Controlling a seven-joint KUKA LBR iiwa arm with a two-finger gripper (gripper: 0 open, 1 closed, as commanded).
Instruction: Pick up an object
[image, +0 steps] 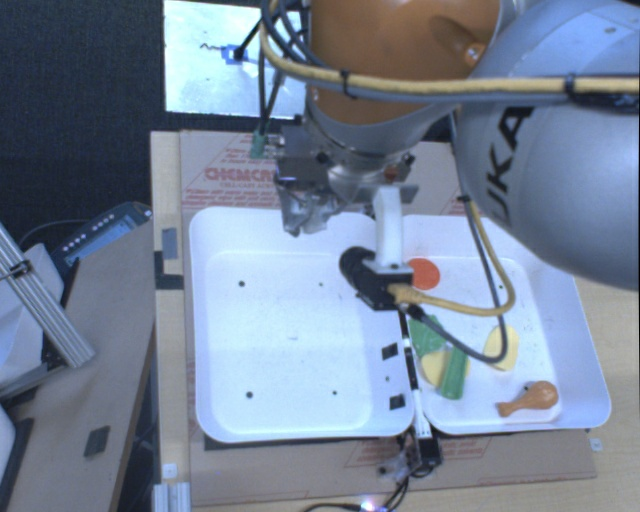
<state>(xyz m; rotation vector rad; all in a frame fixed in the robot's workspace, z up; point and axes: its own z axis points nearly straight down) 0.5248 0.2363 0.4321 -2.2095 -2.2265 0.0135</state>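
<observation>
The tool (305, 215) hangs over the far edge of the left bin (290, 340), just below the grey wrist and the orange band of the arm (400, 60). It shows as a blurred grey metal block with stubby ends pointing down, and whether it is wide or narrow cannot be told from this slant. Nothing can be seen between its ends, and it does not appear to touch anything in either bin.

A white upright piece (388, 230) and a black fitting (365, 278) hang from the arm over the wall where the two bins meet, and a yellow hose (470, 310) loops from the fitting across the right bin (570, 350).

The things to pick all lie in the right bin. An orange-red disc (424, 273) sits near that bin's far left corner, just beside the black fitting. A green stick-shaped piece (452, 374) lies slanted near the left wall, resting over a pale yellow piece (436, 368), with a flatter green piece (428, 335) just above it. A second pale yellow, rounded piece (500, 348) lies towards the middle, partly under the hose. An orange-brown piece (530, 399) shaped like a drumstick lies near the near edge, towards the right corner, apart from the others.

The bins rest side by side on a cardboard sheet (230, 175) on the tabletop (620, 310).
</observation>
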